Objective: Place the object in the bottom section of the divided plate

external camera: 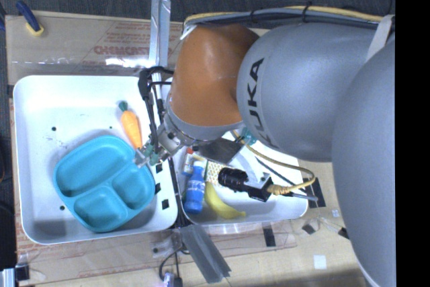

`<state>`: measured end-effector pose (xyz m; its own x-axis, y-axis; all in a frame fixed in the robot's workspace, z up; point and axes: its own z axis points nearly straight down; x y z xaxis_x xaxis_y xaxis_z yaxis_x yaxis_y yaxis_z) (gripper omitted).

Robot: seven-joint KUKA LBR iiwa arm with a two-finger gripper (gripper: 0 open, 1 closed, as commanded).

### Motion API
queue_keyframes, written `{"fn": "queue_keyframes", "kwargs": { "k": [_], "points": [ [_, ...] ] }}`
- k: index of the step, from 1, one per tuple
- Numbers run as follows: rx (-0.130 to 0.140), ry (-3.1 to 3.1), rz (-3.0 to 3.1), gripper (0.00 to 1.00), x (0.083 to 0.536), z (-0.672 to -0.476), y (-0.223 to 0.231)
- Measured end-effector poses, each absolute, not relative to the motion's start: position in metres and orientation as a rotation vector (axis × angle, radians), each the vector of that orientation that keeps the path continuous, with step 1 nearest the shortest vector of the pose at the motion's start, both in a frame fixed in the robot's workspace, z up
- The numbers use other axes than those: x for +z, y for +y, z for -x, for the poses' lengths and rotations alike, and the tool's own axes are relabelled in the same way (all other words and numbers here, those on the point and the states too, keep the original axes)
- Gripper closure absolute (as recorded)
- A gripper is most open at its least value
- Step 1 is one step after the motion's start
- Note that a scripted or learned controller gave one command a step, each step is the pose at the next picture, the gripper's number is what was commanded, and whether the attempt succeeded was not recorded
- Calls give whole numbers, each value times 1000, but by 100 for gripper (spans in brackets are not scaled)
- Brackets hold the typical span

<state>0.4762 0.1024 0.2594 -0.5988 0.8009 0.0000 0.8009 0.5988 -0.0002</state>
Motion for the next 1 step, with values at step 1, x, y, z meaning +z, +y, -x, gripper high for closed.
{"fn": "queue_keyframes", "kwargs": {
  "k": [1],
  "points": [
    [5,-2832,1352,100,226,-492,124]
  ]
}}
